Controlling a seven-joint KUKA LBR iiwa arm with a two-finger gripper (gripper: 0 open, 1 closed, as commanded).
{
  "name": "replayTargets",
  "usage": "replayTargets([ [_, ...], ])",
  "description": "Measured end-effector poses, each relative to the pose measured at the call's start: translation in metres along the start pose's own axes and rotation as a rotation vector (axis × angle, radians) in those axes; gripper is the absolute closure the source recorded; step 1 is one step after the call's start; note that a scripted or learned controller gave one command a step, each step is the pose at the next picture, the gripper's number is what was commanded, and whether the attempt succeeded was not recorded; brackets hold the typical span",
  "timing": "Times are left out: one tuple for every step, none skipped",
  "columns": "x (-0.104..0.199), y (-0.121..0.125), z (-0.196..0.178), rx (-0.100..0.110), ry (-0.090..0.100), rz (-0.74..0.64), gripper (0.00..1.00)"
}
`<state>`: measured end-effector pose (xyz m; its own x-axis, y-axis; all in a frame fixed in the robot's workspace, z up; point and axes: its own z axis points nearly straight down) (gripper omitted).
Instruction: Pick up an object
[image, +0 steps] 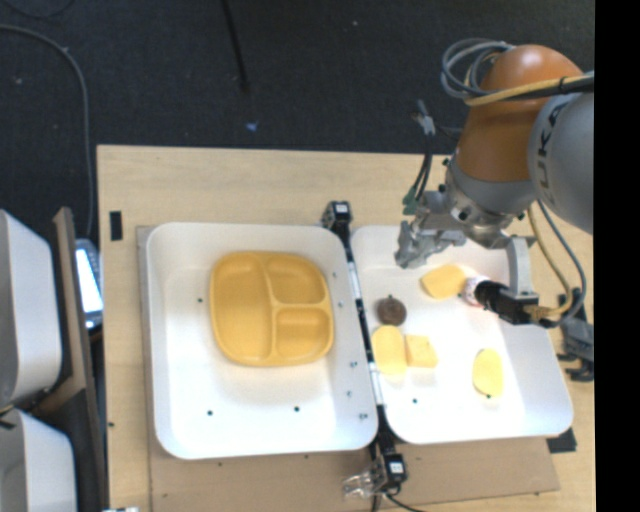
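My gripper (416, 247) hangs over the far left part of the right bin (520, 415), with nothing visibly in it. A yellow wedge-shaped piece (443, 281) lies just to its near right. A small brown round thing (390, 311) sits a little nearer than the gripper, close to the bin's left wall. Nearer still lie a pale yellow oblong piece (388, 352) and a yellow block (421, 352), touching each other. A yellow oval piece (488, 372) lies toward the bin's near right.
The left bin (180, 420) holds a yellow divided plate (270, 306) in its middle. A black divider rail (356, 300) runs between the two bins. The arm's orange band (515, 100) rises at the far right.
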<state>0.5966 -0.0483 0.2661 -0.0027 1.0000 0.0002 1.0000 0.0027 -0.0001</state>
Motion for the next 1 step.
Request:
replayTargets([
  [0.0493,0.0155,-0.0011,-0.001,0.000,0.000,1.00],
])
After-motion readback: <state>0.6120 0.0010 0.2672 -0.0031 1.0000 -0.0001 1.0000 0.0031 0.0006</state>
